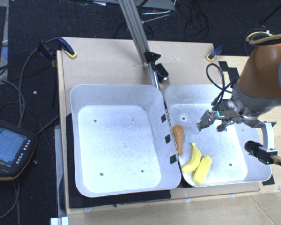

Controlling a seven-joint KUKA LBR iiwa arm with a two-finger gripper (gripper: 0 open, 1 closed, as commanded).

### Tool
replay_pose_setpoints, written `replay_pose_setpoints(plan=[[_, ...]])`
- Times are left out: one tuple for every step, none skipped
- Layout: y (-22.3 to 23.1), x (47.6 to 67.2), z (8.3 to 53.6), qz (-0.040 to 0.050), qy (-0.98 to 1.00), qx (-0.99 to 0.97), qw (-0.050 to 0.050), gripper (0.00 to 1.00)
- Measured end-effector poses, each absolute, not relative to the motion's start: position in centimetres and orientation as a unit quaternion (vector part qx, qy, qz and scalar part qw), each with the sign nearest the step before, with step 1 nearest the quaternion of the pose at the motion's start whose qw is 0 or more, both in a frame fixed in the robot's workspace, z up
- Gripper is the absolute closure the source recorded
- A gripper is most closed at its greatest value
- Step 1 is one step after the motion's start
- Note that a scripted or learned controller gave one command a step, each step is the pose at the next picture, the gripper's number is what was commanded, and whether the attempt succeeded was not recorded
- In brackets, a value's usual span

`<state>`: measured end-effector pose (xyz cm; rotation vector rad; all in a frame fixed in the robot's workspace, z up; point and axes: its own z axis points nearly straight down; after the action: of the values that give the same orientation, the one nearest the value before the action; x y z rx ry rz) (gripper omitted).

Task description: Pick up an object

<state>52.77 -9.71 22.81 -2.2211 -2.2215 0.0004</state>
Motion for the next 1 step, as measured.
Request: replay_pose_setpoints(plan=[[-9.70, 52.77, 22.81, 0.0002, -0.707, -0.707, 0.000, 0.00]])
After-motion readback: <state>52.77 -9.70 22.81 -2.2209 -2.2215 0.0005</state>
